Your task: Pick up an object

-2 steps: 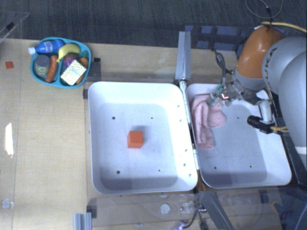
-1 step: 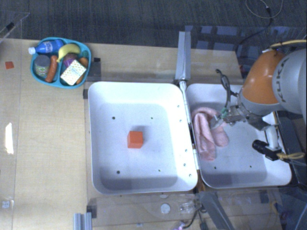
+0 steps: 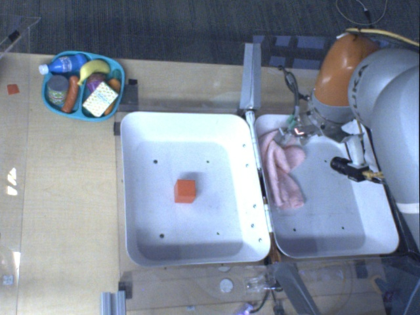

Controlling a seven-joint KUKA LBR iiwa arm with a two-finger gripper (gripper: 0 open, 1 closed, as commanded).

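Blue plastic tray (image 3: 47,97), at the bench's far left corner, holds a bottle, a banana and other small toy groceries; it plays no part in the pick. Left bin (image 3: 138,241), shallow and white, carries a single orange block (image 3: 186,191) just left of its centre, well apart from every wall; the block looks rigid, light and square-edged, so a grasp across two opposite flat faces should suit it. Right bin (image 3: 367,241) carries a pink cloth (image 3: 282,172), bunched into a long fold along the bin's left wall and running from the far left corner toward the bin's middle. The cloth appears soft, light and limp: it would sag and trail when lifted, and a pinch on a raised ridge near its upper, thicker end seems the surest hold. Gripper (image 3: 293,128) sits at the far left corner of the right bin, directly over or touching the cloth's upper end; whether its fingers are spread or closed, and whether any fabric lies between them, cannot be told from this view. Grey arm (image 3: 387,104), with its orange band, occupies the bin's far right side. The cloth is judged the likely target, being nearest the gripper.
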